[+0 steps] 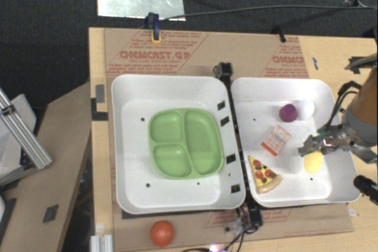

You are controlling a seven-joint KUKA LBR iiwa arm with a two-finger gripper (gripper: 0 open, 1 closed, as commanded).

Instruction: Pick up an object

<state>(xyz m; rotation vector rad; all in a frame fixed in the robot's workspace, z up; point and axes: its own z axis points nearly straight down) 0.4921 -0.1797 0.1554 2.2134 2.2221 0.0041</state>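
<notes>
Here the gripper (pixel 311 147), its opening impossible to tell, hovers just above the yellow object (pixel 313 163), probably light, smooth and rounded; you grip its middle.

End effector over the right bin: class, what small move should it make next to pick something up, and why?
Probably a short descent onto the yellow object. The end effector hangs right beside it in the right bin, nearer than the purple ball, packet or pizza slice.
</notes>
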